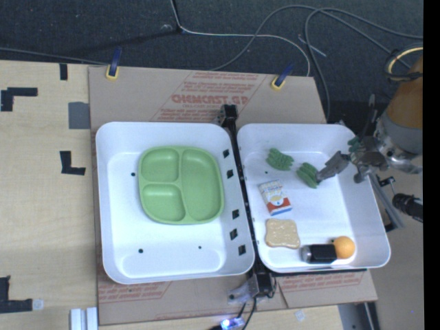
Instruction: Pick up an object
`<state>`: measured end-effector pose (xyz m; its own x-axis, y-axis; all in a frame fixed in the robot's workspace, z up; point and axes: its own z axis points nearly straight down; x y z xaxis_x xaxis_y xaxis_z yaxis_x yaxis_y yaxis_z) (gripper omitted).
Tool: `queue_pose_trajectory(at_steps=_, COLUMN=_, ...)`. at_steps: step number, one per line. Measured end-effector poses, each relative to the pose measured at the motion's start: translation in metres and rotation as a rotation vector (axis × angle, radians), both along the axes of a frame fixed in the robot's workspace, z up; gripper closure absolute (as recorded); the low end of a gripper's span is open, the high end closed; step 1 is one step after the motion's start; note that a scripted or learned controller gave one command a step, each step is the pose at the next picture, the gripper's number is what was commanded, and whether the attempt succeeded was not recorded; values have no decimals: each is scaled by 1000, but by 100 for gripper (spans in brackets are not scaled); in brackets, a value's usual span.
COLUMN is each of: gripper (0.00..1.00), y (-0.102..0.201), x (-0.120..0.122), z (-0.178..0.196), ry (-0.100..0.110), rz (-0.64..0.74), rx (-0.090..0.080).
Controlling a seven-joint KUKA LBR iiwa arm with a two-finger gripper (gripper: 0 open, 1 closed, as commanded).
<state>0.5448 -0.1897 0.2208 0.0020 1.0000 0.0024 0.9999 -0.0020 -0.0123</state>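
Observation:
The right bin (357,215) holds several small items. Two green ridged pieces lie at its back, one (279,159) near the middle and one (307,174) to its right. A small white carton (276,197) lies near the bin's centre, with a slice of toast (282,233) in front of it. An orange ball (343,247) and a black block (318,254) sit in the front right corner. My gripper (340,177) hangs over the bin's right side, open, with nothing between its fingers. Its left fingertip is right beside the second green piece.
The left bin (117,205) holds a green divided plate (182,185). A black divider (237,184) runs between the bins. Cables trail across the dark floor behind the cardboard sheet (206,91). The arm's grey and orange wrist (405,115) stands beyond the right bin's edge.

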Motion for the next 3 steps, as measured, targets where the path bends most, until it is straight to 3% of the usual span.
queue_pose_trajectory(at_steps=1, gripper=0, y=0, x=3, z=6, ry=-11, rz=3, rx=-2)
queue_pose_trajectory(at_steps=3, gripper=0, y=-8, x=7, z=-86, ry=-6, rz=3, rx=-2)
